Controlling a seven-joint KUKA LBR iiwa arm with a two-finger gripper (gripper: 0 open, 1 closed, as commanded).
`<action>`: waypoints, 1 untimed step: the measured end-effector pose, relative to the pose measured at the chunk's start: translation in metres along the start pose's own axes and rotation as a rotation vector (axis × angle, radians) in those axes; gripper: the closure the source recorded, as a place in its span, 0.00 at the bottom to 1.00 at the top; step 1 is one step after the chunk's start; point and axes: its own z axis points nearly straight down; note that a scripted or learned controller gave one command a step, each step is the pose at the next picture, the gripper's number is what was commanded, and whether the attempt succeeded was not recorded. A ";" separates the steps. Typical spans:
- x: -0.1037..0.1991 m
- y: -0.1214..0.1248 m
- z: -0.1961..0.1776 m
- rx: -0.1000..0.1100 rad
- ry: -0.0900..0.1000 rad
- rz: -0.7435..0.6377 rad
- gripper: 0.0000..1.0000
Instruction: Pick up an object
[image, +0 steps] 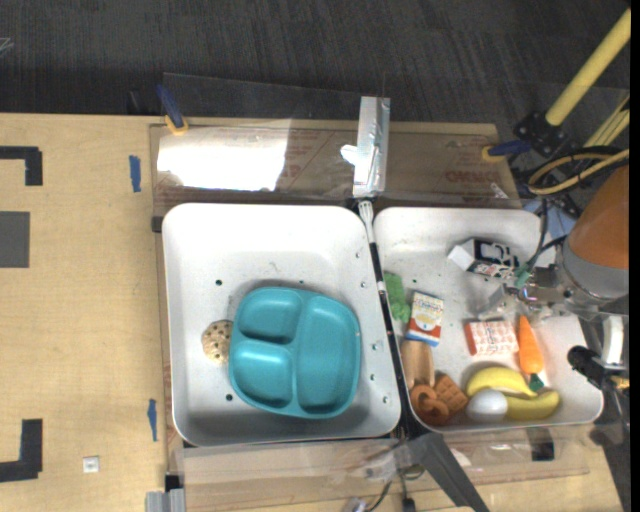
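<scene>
looking down on my two white bins, i see the left bin (190, 240) holding a teal divided plate (296, 350) with a cookie (215, 340) touching its left edge. the right bin (420, 228) is crowded along its near side: a banana (512, 390) with a white egg (488, 403) against it, a carrot (528, 350) just to their right, a red-and-white packet (490, 337), a small carton (426, 319), a green piece (398, 297) by the divider, and a brown pretzel (438, 399) at the near left. the arm (600, 240) comes in from the right, its gripper (520, 285) low over the far-right part of that bin, near a black-and-white card (485, 254). i cannot tell how the gripper is set, and i see nothing held in it.
</scene>
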 end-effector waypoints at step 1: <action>-0.004 0.000 -0.009 -0.002 -0.010 0.002 1.00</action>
